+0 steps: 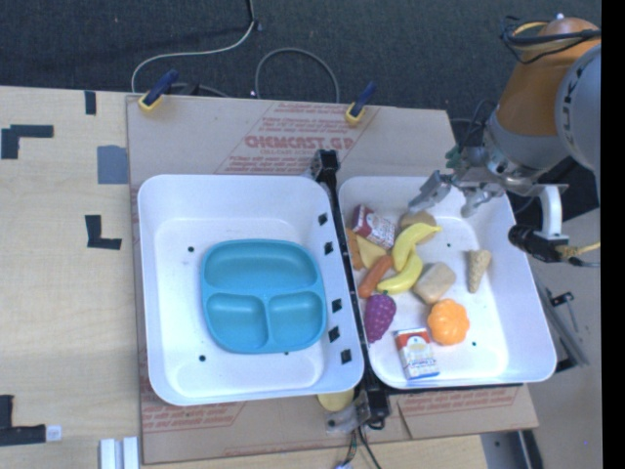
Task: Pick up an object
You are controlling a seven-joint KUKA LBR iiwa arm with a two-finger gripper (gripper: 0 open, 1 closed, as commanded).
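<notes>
My gripper [451, 196] hangs open over the back of the right bin [522, 355], with nothing between its two grey fingers. Below and left of it lie a yellow banana [408, 255], a carrot [376, 276], a purple grape bunch [379, 316], an orange [448, 322], a tan bread piece [435, 280], a cone-shaped piece [477, 268], a red-and-white packet [374, 226] and a small carton [418, 352]. The banana's upper end is the nearest thing to the fingertips, a short way apart from them.
The left bin [161, 262] holds a blue divided plate [263, 294]. A black divider with clips [334, 262] runs between the bins. Clamps [156, 91] and cables lie at the back edge of the cardboard.
</notes>
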